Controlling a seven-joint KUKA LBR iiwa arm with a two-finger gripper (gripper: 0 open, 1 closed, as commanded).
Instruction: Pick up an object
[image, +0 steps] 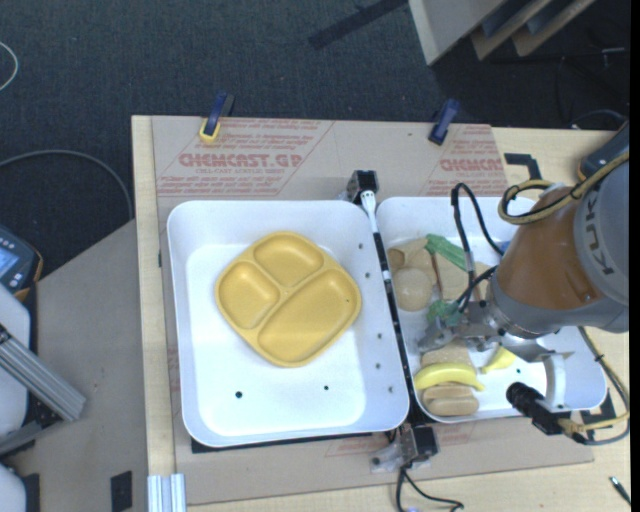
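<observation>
I log two white bins (190, 300), the left one holding a plain yellow divided plate (288, 297); the right bin (420, 212) holds a yellow banana (448, 377), tan rounded pieces (411, 288) and a green item (446, 250). The bench board (300, 150) is tan with red lettering, clipped by one yellow-and-blue clamp (213, 118) and one blue clamp (443, 121). The arm (560, 270) reads grey with an orange band.

I see two white bins (190, 300) on a cardboard-covered bench (300, 150), blue clamps (216, 116) at its far edge, dark carpet (150, 50) beyond, a metal rail (40, 375) at left.

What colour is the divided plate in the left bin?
Yellow, plain; the divided plate shows clearly in the camera view.
</observation>
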